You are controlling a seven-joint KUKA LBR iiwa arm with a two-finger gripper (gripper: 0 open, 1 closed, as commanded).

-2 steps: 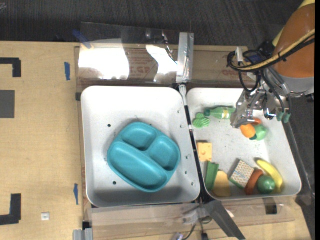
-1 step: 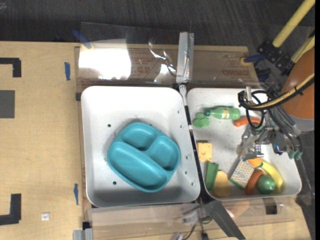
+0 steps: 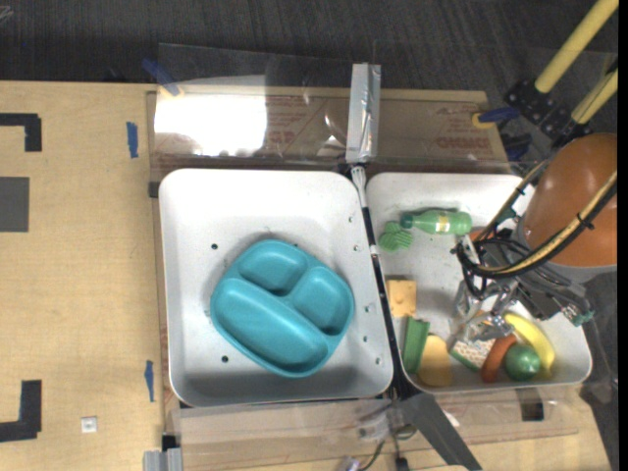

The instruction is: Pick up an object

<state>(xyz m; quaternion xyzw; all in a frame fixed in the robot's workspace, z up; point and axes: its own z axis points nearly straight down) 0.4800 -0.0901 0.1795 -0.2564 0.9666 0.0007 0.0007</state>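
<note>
The right bin (image 3: 432,192) holds a heap of toy food. My gripper (image 3: 479,324) hangs low over the heap near the bin's front right corner, among black cables. Right beside it lie a yellow banana (image 3: 531,337), an orange-red piece (image 3: 497,352) and a round green piece (image 3: 523,364). A yellow lump (image 3: 437,362) and a long green piece (image 3: 415,340) lie to its left. Whether anything is caught in the gripper is hidden by the wrist and cables.
A green bottle (image 3: 438,224) with a green cap piece (image 3: 394,235) lies at the back of the right bin. A yellow block (image 3: 400,295) sits by the divider. The left bin (image 3: 196,204) holds a blue divided plate (image 3: 283,305).
</note>
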